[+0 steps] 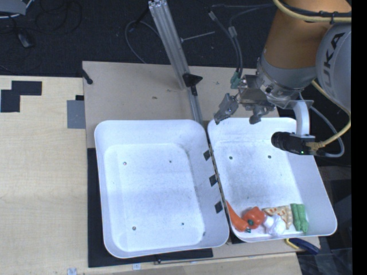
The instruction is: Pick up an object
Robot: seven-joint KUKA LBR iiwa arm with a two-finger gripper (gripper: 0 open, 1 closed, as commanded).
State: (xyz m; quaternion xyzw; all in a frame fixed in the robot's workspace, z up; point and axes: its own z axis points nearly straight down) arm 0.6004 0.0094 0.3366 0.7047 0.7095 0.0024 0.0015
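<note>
Several small objects lie in a row along the near edge of the right bin (269, 171): an orange carrot-like piece (234, 216), a red-orange piece (254, 215), a white crumpled piece (274, 226), a tan piece (280, 212) and a green piece (299, 217). My gripper (241, 112) hangs above the far edge of the right bin, well away from those objects. Its two fingers stand apart, and nothing is between them.
The left bin (152, 182) sits beside the right one, with black clips (213, 179) on the shared rim. A slanted aluminium bar (175, 44) rises behind the bins. Cables trail at the back, and a black part with a green light (291, 142) hangs off the wrist.
</note>
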